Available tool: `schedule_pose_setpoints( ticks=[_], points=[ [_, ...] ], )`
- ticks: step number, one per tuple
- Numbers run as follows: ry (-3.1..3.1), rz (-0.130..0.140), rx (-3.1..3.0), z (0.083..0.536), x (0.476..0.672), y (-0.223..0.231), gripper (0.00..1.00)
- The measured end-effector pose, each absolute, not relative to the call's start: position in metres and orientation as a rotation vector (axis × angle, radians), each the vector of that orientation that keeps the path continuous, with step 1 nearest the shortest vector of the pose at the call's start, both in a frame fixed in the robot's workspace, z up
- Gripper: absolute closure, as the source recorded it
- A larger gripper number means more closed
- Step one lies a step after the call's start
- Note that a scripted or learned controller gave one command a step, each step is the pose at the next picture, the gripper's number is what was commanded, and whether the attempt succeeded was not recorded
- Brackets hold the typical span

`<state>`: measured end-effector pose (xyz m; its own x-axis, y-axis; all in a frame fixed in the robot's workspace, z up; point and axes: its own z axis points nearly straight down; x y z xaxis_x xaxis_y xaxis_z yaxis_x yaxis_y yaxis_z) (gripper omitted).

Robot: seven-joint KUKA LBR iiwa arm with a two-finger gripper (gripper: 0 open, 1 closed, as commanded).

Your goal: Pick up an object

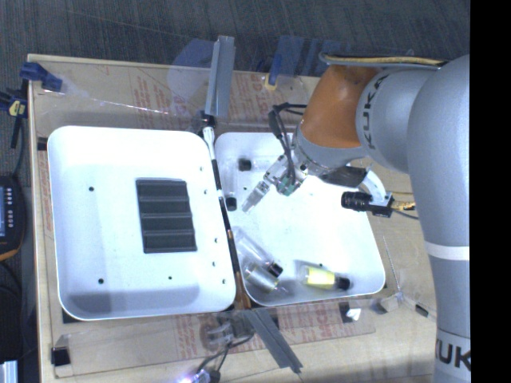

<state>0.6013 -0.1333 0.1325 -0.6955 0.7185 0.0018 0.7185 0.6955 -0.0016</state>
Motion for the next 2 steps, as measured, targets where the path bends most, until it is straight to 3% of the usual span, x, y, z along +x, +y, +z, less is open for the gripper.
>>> schedule_pose_setpoints(
  ticks=[1, 2],
  points=[
    [-2.917, 0.011, -1.194, 0.098, 0.645, -0.115, 0.00],
    [-2.920, 0.006, -1.187, 0.108, 0.646, -0.113, 1.00]
  ],
)
